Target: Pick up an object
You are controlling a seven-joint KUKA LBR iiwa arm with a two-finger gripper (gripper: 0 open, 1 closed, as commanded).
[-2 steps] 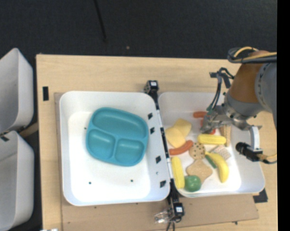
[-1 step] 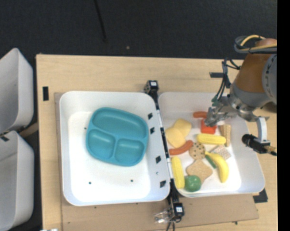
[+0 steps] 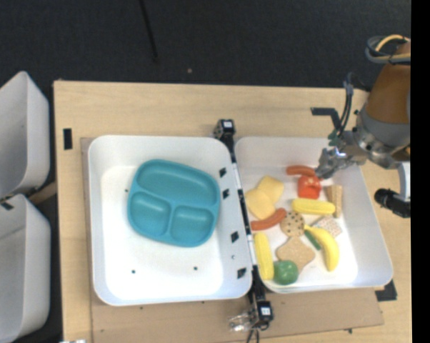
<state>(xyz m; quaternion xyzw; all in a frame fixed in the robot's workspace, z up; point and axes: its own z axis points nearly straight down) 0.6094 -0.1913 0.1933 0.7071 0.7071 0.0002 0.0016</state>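
Camera view has the pincer (image 3: 328, 161) low over the small red plastic toy pepper (image 3: 309, 186), grip state unreadable, nothing lifted yet.

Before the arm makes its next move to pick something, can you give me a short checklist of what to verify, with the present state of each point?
1. Hand is over the bin that has objects: ok, it sits above the right bin, near its far right corner.
2. A target lies close to the hand: ok, the red pepper toy and the red sausage are just beside it.
3. Hand holds nothing yet: cannot tell, its tip is too small and dark.
4. Target is free of neighbours: not ok, the pepper touches the yellow piece below it.
5. Left bin is out of the arm's way: ok, the blue tray in it lies far from the hand.
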